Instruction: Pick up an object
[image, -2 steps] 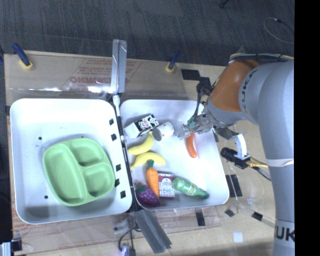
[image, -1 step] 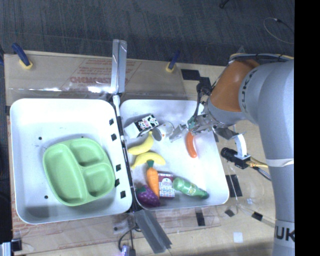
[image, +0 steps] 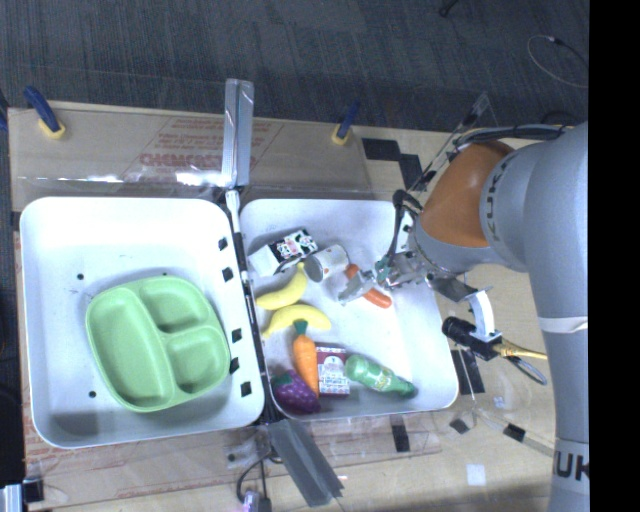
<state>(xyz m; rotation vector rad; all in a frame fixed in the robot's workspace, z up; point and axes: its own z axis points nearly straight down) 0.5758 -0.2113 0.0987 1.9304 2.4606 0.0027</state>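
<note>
The right bin (image: 412, 330) holds several toys. My gripper (image: 358, 288) hangs low over the bin's middle, reaching in from the right. A small orange-red piece (image: 379, 298) lies just right of it, and a grey can (image: 327, 263) lies on its side just to its left. A black-and-white carton (image: 294, 246) sits behind the can. Two yellow bananas (image: 283, 290) (image: 297, 318) lie by the left wall. Near the front are a carrot (image: 305, 362), purple grapes (image: 296, 392), a red box (image: 331, 368) and a green bottle (image: 379, 377).
A green divided plate (image: 158, 342) lies in the left bin (image: 60, 260). A metal divider bar (image: 238, 130) stands between the bins at the back. The right bin has bare floor along its right wall.
</note>
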